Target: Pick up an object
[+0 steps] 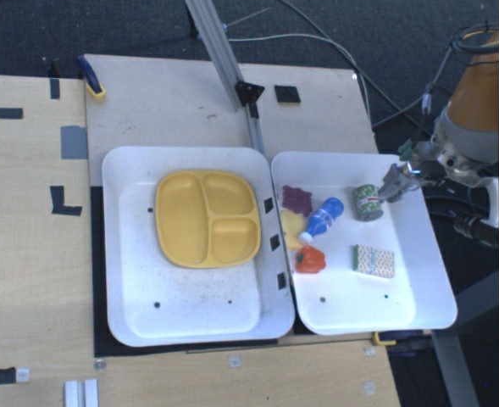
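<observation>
The small green patterned can stands in the right bin, near its far right side, with the gripper just beside it (whether its fingers are parted or closed cannot be told). Left of the can lie a blue-capped bottle, a purple piece, and a red-orange toy. A yellow divided tray fills the left bin.

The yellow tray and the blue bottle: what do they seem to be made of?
The yellow tray looks like moulded plastic with a matte finish: one even colour, rounded compartments. The blue bottle is probably plastic too, slightly glossy with a white cap, though it is too small to be sure.
</observation>
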Controlling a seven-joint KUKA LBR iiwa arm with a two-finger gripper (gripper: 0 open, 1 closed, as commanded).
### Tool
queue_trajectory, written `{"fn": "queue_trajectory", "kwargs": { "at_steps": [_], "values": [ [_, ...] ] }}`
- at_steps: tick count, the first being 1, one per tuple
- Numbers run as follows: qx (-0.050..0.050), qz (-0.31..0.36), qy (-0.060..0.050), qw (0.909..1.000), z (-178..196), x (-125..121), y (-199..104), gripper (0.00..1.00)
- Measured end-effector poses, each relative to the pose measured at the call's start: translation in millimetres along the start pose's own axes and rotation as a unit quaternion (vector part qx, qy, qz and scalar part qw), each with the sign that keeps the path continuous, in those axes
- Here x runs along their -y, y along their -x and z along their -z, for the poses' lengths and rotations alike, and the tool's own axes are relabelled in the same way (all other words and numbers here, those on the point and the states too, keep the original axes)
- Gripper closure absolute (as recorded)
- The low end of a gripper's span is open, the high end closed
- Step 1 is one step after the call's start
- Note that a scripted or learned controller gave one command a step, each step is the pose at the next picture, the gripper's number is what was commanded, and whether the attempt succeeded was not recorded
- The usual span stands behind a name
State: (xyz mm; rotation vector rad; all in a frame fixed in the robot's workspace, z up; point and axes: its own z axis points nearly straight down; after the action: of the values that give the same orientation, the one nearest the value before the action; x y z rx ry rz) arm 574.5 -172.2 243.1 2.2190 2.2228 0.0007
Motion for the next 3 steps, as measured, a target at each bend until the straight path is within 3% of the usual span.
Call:
{"fn": "queue_trajectory", "kwargs": {
  "at_steps": [3],
  "values": [
    [-0.001, 0.003, -0.001, 1.0000, 10.1, 1.1, -149.6, 1.00]
  ]
}}
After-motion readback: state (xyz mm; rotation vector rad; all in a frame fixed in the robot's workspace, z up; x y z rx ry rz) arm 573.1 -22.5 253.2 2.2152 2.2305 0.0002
